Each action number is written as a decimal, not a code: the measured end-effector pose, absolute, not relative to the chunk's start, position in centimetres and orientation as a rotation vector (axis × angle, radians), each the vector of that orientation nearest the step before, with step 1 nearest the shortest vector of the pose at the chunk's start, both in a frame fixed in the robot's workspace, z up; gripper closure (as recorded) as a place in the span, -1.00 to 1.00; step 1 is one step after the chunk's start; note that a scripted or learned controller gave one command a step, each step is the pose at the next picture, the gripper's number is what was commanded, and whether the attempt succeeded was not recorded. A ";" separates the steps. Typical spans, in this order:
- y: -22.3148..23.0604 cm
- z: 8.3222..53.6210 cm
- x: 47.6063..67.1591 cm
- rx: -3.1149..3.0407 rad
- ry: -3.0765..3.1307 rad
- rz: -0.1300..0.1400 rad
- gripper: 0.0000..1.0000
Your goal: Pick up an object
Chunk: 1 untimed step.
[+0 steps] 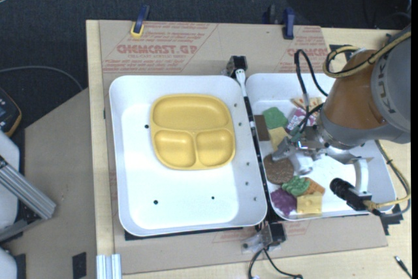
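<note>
Nearest the camera, right bin (271,89): purple toy piece (284,200) just in front of the brown disc (279,170), yellow block (309,204) front-right of the disc, leafy green piece (297,185) touching or almost touching the disc's right edge. The disc lies flat on the bin floor. It looks like a toy cookie or patty and is the likeliest pick, being closest to the tool. End effector (292,147) hangs just behind and slightly right of the disc, low over the pile. Cannot tell whether it is released or clenched, and nothing is visibly held. Behind the disc: pale yellow wedge (277,136), then a green lump (274,117), with a brown strip (261,127) behind-left against the bin wall. Judgement on the disc: light, rigid plastic, smooth and probably slippery. It is thin and sits flat, so a top-down pinch across its rim is the sensible hold. The crowding neighbours may be nudged or caught with it. Left of the disc, across the wall, the left bin (176,199) carries a yellow divided plate (192,131). Both bins sit on a board-covered surface (98,173).
</note>
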State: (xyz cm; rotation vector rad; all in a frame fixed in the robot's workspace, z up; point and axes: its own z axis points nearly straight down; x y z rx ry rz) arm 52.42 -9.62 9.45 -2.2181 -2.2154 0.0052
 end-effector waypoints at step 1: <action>-9.6 8.7 52.6 -2.222 -2.219 -0.003 -1.00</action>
